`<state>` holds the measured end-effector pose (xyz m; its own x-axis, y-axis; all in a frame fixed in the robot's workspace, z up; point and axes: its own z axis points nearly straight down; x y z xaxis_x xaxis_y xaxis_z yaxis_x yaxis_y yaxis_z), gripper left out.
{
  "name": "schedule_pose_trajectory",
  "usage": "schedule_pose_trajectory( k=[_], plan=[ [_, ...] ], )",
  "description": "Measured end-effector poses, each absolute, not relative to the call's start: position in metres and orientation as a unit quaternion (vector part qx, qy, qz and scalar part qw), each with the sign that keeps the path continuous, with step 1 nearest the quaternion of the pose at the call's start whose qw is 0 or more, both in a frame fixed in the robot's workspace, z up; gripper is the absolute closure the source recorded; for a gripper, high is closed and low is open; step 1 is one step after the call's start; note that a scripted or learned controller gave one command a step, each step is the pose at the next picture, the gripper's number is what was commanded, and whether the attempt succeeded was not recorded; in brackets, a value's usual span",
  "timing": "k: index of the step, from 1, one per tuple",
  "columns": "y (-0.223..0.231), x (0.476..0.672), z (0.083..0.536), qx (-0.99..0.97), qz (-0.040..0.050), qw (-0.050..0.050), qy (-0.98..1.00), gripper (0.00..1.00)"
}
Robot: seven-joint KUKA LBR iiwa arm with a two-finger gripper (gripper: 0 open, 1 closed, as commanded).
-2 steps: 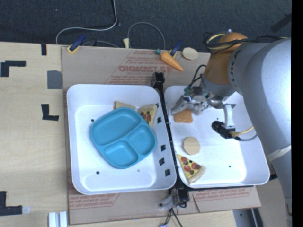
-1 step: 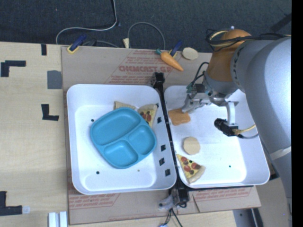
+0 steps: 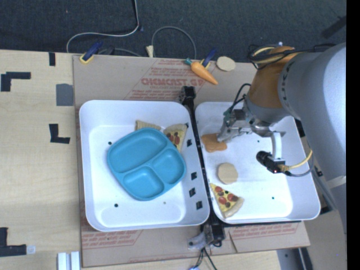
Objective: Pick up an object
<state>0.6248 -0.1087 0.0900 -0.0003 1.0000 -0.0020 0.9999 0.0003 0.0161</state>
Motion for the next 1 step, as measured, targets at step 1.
schedule_pose_trajectory(
  k=[1],
  plan=[
    [-0.1082, 0.6035, 0.0932, 0.707, -0.0005, 0.000, 0.707, 1.00]
  ],
)
